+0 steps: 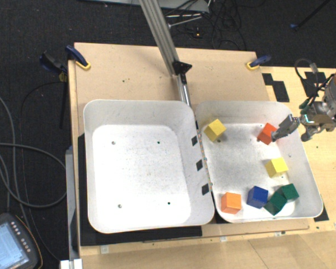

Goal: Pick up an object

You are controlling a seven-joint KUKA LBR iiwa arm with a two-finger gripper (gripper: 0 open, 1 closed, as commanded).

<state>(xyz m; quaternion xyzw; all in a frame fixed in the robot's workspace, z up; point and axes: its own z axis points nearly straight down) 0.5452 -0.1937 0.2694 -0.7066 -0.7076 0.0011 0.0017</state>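
The right bin (241, 161) holds several small blocks. A red-orange block (266, 133) lies near its far right rim, and a yellow block (215, 130) sits at the far left. Another yellow block (276, 166) rests right of the middle. Along the near edge are an orange block (231, 202), a blue block (257, 196) and two green blocks (289, 192) (276, 202). My gripper (297, 130) hangs over the bin's right rim, open. Its left finger (285, 126) touches or nearly touches the red-orange block's right side. Nothing is between the fingers.
The left bin (137, 161) stands beside the right one, sharing a middle wall (201, 161). A slanted metal pole (159, 29) runs down from the top to the bins' far junction. Clamps (78, 58) (257, 62) grip the bench's far corners.
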